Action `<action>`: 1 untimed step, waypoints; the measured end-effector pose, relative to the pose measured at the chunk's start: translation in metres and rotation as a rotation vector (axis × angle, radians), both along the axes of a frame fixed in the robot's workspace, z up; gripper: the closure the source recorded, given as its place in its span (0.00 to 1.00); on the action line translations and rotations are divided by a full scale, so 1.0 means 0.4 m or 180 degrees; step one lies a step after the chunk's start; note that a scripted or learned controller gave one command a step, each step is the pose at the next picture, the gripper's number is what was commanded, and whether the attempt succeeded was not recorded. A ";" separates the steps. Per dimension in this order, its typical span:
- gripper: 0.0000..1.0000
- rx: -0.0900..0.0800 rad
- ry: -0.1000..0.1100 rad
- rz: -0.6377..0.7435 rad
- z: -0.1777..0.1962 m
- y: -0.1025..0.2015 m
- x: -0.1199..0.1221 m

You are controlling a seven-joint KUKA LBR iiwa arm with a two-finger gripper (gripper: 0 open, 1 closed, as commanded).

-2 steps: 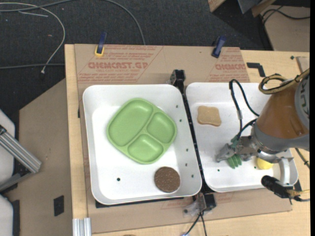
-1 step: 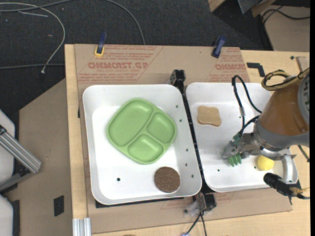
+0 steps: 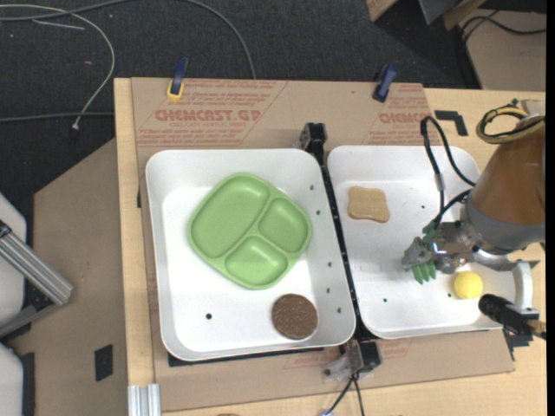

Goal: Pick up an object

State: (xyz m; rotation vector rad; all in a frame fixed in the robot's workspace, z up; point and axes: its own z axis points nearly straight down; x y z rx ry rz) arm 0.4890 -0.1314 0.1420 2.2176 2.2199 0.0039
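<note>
A grey rail (image 3: 33,271) slants across the far left edge of the frame, off the bench. The cardboard-topped bench (image 3: 130,232) carries two white bins side by side, with a blue clamp (image 3: 179,77) at its upper edge on the left and another blue clamp (image 3: 385,82) further right. The left bin (image 3: 160,232) holds a green divided plate (image 3: 250,230), lying flat near the bin's middle and turned at an angle, with three compartments. Below and right of it, near the bin's lower right corner and apart from the plate, lies a round brown disc (image 3: 295,315). A black clip (image 3: 313,135) sits at the top of the seam between the bins. In the right bin (image 3: 381,306), a tan slice of toast (image 3: 368,204) lies flat in the upper left part. Further right and lower, the gripper (image 3: 424,265) hangs low over the bin's right half, and something small and green shows at its tip; whether its fingers are spread or closed on that green thing I cannot tell. Just right of it, near the bin's lower right edge, sits a yellow ball (image 3: 468,285), close to the gripper but apart from it. The arm (image 3: 512,189) enters from the right edge, its orange band above the grey wrist
</note>
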 end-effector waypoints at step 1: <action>1.00 0.0000 -0.0004 0.0003 0.111 0.013 0.008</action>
